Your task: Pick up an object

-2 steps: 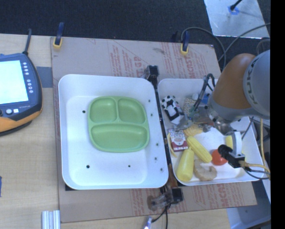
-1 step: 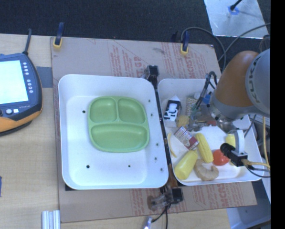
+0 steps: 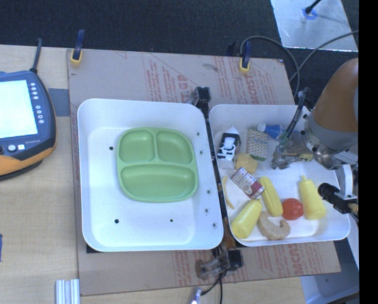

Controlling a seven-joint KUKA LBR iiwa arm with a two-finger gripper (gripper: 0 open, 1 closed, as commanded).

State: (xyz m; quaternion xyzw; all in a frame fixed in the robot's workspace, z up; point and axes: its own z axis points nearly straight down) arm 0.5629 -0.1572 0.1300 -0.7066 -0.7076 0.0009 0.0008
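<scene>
The gripper (image 3: 289,154) hangs low over the right bin (image 3: 340,233), its grip too blurred to tell, near a mesh pad (image 3: 258,144), with corn (image 3: 270,196), a tomato (image 3: 292,208) and a mustard bottle (image 3: 311,197) lying nearer the front, and a green plate (image 3: 157,164) in the left bin (image 3: 100,227).

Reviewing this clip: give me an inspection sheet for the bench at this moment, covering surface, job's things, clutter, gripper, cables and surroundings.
Surface: cardboard sheet clamped on a wooden bench, two white bins side by side.
Job's things: right bin holds corn cob, tomato, yellow bottle, lemon, snack packet, small carton.
Clutter: green divided plate in the left bin.
Gripper: gripper over the right bin's far side; finger state unclear.
Cables: black cable looping to the arm.
Surroundings: control tablet at left.
</scene>
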